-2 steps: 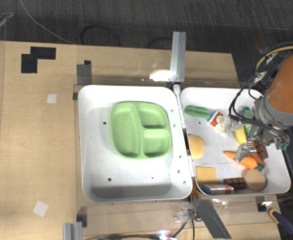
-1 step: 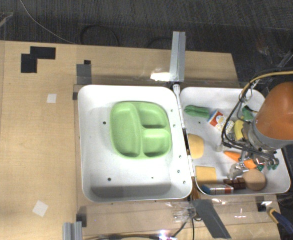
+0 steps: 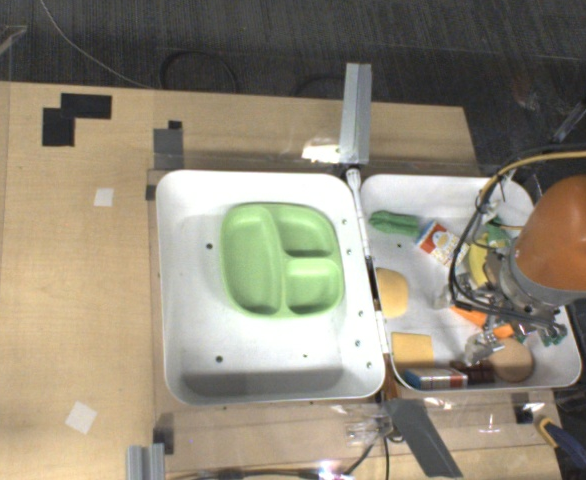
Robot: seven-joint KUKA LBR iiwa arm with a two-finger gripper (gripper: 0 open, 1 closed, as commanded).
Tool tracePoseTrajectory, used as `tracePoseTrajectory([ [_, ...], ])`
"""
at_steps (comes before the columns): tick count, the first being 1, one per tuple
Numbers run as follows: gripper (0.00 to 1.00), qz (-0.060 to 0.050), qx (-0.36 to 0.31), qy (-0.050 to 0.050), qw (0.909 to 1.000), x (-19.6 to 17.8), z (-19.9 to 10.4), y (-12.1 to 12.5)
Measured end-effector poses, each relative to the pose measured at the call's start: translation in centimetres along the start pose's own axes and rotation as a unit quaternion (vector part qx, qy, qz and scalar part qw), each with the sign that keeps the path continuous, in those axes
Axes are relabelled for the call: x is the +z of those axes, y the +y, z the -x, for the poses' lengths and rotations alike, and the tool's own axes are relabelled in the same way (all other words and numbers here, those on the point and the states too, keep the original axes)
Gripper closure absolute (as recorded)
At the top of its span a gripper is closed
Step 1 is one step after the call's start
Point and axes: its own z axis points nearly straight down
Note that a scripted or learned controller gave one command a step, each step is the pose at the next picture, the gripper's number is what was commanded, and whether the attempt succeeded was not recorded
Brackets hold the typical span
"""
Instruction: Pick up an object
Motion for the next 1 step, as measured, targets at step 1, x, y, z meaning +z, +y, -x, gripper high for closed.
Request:
tracePoseTrajectory([
  [1,0.00,0.002,-0.064,0.004,0.9980,0.41,6.22,-5.52],
])
